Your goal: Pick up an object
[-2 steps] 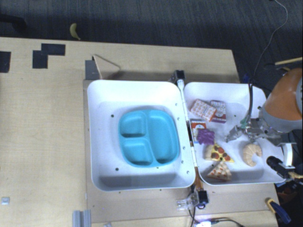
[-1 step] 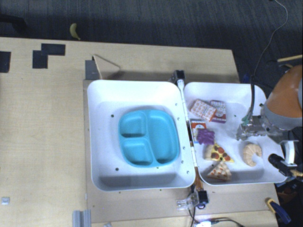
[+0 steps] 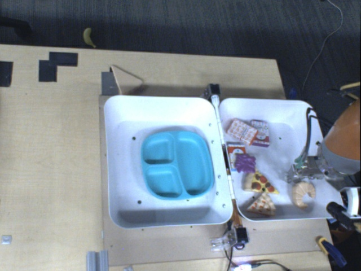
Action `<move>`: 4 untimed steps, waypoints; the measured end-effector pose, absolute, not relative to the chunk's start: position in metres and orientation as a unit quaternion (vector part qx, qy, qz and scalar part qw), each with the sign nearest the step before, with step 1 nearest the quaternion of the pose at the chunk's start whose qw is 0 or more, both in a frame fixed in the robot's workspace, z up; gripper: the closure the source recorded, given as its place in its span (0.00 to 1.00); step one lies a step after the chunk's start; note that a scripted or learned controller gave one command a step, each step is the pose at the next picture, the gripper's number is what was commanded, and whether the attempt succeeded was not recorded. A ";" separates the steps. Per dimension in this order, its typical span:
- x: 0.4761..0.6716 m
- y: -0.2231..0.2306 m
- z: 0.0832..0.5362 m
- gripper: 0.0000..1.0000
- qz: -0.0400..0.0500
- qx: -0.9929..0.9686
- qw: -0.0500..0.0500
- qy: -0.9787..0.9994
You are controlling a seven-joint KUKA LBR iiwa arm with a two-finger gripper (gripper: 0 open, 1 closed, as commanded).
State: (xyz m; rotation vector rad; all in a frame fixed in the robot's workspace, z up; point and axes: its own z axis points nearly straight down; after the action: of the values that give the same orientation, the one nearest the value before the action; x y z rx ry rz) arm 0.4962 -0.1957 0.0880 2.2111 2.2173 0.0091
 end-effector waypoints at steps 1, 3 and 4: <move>0.558 -0.206 0.126 1.00 0.001 0.705 0.002 0.709; 0.506 -0.185 0.087 0.00 0.002 0.706 0.003 0.708; 0.509 -0.185 0.099 1.00 0.004 0.705 0.006 0.709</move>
State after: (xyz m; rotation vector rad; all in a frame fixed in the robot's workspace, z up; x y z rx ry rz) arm 0.5086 -0.1852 0.0989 2.2068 2.2183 0.0112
